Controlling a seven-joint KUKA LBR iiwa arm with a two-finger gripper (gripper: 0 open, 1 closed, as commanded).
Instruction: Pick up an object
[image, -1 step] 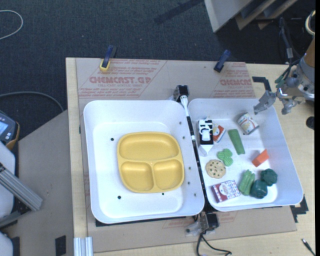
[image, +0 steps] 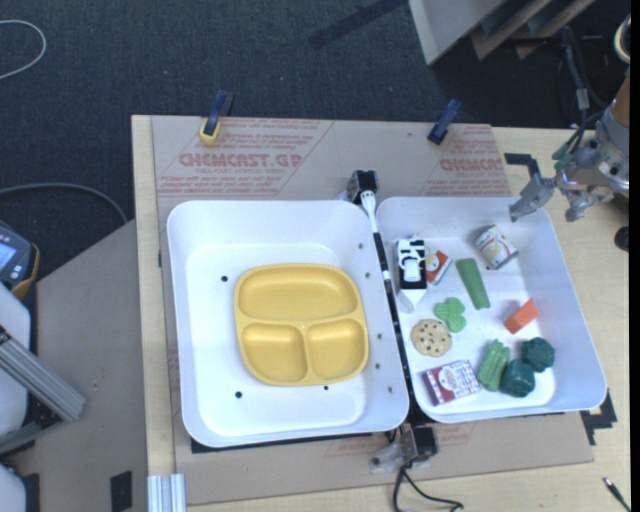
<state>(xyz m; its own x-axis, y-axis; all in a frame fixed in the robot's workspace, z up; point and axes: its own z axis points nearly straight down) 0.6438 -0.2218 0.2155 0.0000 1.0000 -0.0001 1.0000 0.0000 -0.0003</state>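
Note:
My gripper (image: 553, 203) hangs over the far right corner of the right bin (image: 572, 300), open, with nothing between its fingers. The nearest item is a small tin can (image: 493, 246) lying just below and left of it. Further down the bin lie a green stick (image: 472, 283), an orange wedge (image: 520, 316), a cookie (image: 431, 338), a red packet (image: 449, 382), a green pickle (image: 492, 364) and two dark green broccoli pieces (image: 518, 378). A black-and-white carton (image: 411, 262) stands by the bin's left wall.
The left bin (image: 195, 300) holds a yellow three-compartment plate (image: 300, 322). Clamps (image: 212, 118) hold the cardboard-covered bench at the back. A small light green piece (image: 450, 314) sits above the cookie.

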